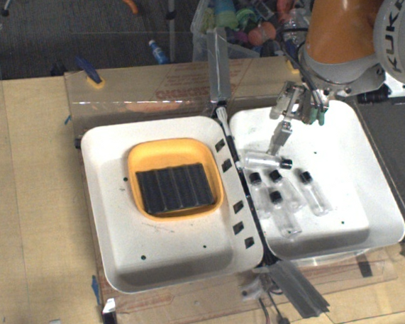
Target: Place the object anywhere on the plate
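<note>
Several clear vials with black caps [282, 189] lie scattered in the left half of the right bin [343, 144]. One vial [265, 161] lies crosswise at the top of the cluster. My gripper [280, 142] hangs tilted just above and behind that vial, at the bin's back left. I see nothing held in it. A yellow plate [169, 149] sits in the middle of the left bin [110, 202], with a dark ribbed slab [175, 187] lying on it.
A divider with black clips [234, 190] runs between the two bins. A clear box of colourful toys [255, 6] stands behind the bench. The arm's orange band [342, 16] looms over the right bin's back corner.
</note>
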